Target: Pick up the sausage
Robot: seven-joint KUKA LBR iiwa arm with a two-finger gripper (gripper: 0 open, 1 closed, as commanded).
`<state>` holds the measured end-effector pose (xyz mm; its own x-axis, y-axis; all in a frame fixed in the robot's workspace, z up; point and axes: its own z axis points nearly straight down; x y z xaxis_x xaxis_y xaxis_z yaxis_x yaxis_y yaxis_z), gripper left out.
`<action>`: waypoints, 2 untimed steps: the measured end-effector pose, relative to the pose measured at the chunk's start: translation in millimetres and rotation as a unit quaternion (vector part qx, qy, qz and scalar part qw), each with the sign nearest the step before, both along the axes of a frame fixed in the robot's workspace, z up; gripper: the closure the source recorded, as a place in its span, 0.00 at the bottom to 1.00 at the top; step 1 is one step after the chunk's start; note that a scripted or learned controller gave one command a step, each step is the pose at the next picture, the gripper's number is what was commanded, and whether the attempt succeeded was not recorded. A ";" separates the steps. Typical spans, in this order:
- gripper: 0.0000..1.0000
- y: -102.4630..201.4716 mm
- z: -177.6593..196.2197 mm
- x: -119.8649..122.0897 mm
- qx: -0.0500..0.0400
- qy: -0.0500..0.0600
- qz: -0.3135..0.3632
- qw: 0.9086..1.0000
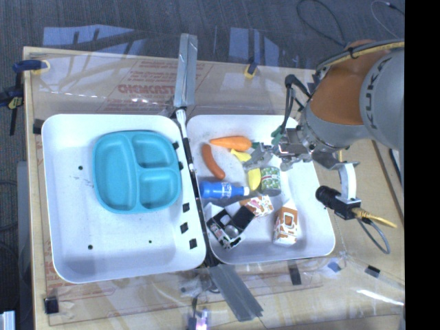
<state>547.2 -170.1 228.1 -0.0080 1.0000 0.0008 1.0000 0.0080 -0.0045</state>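
The sausage [212, 161] is a short orange-red link lying in the left part of the right bin [313, 184], close to the divider between the bins. My gripper [263, 154] hangs over the middle of the right bin, to the right of the sausage and apart from it. It sits just right of a carrot [232, 143] and above a green can [270, 179]. Nothing shows in its grasp.
Around the sausage lie a yellow banana-like piece [252, 178], a blue bottle [223, 190], a black-and-white object [230, 225], a small packet [260, 205] and a white carton [286, 225]. The left bin [62, 212] holds a blue divided tray [136, 170].
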 end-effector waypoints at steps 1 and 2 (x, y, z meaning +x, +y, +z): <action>0.00 52.3 -136.8 39.6 -0.004 -0.001 -0.046 0.999; 1.00 54.2 -127.7 39.6 -0.002 0.000 -0.044 0.999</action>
<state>586.8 -115.8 100.4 0.0794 0.9968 -0.0039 0.9968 -0.0794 -0.0050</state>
